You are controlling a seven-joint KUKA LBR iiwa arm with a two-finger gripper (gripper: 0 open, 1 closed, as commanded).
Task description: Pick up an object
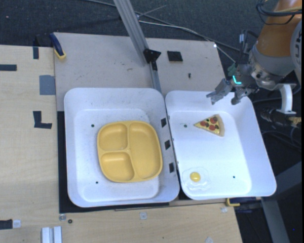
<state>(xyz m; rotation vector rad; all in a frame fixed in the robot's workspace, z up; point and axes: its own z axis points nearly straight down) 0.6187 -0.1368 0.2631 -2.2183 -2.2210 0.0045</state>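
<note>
Pincer (227, 96) poised over right bin (253, 156), fingers spread, nothing between them.
Pizza slice (211, 124) just below it, upper middle of that bin; fried egg (195, 178) lower down; yellow plate (128, 151) in left bin (76, 135). Likely lined up for the slice.

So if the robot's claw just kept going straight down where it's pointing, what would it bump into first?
Probably the bare white floor of the right bin near its far edge. The gripper hangs above that corner, with the pizza slice a bit nearer the camera. Depth is hard to judge.
</note>
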